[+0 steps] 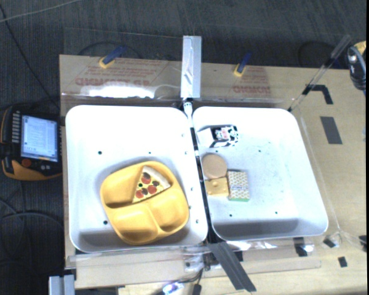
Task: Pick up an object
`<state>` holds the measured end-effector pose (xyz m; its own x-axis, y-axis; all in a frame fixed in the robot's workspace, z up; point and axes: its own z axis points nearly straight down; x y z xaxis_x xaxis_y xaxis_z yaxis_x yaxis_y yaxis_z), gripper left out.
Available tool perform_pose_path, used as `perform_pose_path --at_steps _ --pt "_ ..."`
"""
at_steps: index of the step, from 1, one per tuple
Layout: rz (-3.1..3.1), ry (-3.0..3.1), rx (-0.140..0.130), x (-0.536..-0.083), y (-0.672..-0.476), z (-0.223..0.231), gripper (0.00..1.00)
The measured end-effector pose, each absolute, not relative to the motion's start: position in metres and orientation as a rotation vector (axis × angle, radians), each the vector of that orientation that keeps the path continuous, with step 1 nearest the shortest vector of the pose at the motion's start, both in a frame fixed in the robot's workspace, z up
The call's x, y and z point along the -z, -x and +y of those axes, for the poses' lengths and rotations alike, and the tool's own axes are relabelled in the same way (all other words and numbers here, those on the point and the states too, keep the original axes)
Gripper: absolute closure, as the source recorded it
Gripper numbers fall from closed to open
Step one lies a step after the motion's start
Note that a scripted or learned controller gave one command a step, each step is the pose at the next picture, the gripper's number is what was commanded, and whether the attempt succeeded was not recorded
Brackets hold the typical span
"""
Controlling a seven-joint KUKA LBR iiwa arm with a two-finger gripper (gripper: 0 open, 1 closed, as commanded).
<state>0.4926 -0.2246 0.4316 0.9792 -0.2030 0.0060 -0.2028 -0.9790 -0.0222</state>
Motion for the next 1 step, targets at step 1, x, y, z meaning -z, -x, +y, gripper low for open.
perform_pose_path --at_steps 1 --pt "0.322 3.103 0.010 -0.4309 -0.4938 -0.2257 1.00"
